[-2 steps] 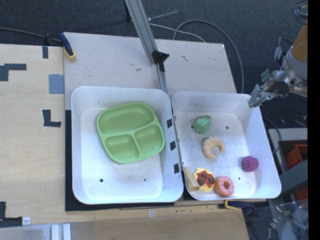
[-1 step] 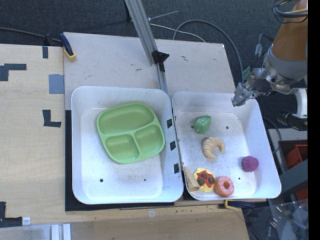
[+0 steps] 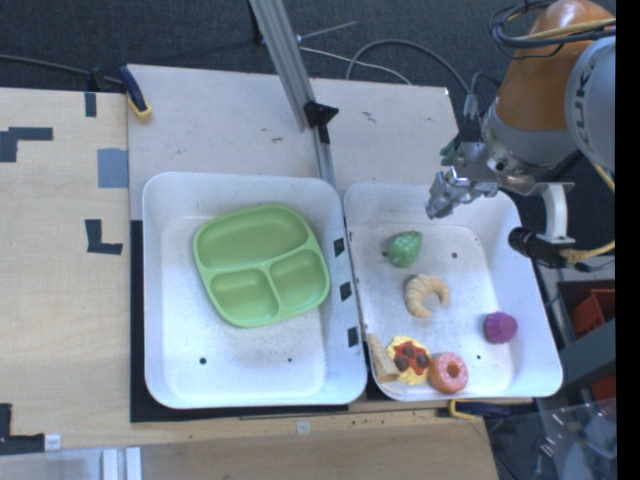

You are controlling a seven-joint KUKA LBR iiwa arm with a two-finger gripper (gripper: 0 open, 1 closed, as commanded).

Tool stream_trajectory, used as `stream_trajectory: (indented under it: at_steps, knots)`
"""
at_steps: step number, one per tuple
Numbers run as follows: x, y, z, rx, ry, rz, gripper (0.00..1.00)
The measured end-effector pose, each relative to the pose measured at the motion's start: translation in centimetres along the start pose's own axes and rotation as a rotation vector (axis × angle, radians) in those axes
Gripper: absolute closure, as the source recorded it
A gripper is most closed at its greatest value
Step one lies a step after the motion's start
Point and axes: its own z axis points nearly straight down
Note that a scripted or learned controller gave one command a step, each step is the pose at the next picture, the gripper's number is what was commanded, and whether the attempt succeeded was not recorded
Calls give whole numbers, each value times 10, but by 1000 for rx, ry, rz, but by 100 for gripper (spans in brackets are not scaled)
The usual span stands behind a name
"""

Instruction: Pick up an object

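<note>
The right bin (image 3: 520, 268) holds several toy foods: a green leafy piece (image 3: 405, 248), a tan croissant (image 3: 426, 294), a purple ball (image 3: 500, 326), a pizza slice (image 3: 403, 358) and a pink donut (image 3: 448, 372). My gripper (image 3: 441, 203) hangs over the bin's far edge, up and to the right of the green piece, apart from it. Nothing shows between its tips.
The left bin (image 3: 165, 268) carries a green divided plate (image 3: 262, 264). A metal post (image 3: 285, 48) slants down to the gap between the bins. Cables (image 3: 400, 53) lie behind the right bin. A yellow-handled clamp (image 3: 135, 93) sits at the bench's far left.
</note>
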Motion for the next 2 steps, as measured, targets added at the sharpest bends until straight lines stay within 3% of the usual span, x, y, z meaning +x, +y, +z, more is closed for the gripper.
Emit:
stream_trajectory:
  at_steps: [1, 2]
  knots:
    - [54, -8, 4, 0, 1, -1, 100]
    - [101, 4, 8, -1, 0, 0, 100]
